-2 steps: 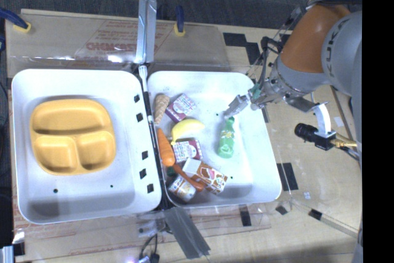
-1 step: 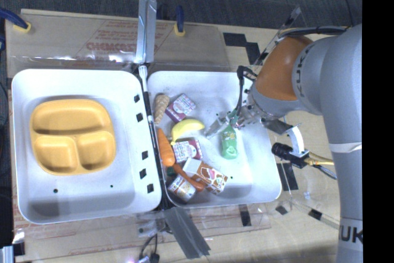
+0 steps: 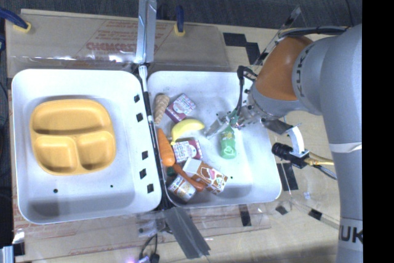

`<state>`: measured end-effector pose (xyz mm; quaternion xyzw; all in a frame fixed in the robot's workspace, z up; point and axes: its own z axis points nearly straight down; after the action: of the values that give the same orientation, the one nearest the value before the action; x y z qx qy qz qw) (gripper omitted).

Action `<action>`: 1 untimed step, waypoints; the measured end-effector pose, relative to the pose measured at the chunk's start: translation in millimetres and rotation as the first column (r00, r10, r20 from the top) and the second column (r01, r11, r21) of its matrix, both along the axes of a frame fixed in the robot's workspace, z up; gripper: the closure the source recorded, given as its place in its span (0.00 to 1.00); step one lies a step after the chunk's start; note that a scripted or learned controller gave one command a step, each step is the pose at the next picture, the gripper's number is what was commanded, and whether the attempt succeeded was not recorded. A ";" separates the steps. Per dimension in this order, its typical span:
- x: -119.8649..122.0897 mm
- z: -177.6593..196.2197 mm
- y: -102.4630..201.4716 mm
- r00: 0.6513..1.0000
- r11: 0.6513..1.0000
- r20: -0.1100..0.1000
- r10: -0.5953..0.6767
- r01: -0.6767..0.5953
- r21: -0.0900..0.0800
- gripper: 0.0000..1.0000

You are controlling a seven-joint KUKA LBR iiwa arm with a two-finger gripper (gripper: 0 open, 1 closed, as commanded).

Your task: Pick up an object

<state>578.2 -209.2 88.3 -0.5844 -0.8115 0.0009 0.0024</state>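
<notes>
The right bin [image 3: 258,175] holds a pile of small items. A green bottle [image 3: 228,145] lies near its middle, apart from the rest. My gripper [image 3: 224,122] hangs low over the bin, just above the bottle's upper end and close to touching it. Left of it lie a yellow banana [image 3: 186,127], a purple carton [image 3: 180,106], a tan cone [image 3: 161,106] and an orange carrot [image 3: 165,148]. Further down sit a maroon-and-white carton [image 3: 187,149], a patterned juice box [image 3: 210,177] and a can [image 3: 181,188].
The left bin [image 3: 74,194] holds a yellow divided tray [image 3: 72,135]. A ridge with black clips [image 3: 144,145] separates the two bins. The grey arm with its orange band [image 3: 280,74] covers the right bin's right side. Bare bin floor shows to the right of the green bottle.
</notes>
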 end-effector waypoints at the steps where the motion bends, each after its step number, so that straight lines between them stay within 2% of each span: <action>1: 0.0 0.0 0.0 1.000 1.000 0.000 0.000 0.000 0.000 0.00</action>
<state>578.2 -209.2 88.3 -0.5844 -0.8115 0.0010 0.0024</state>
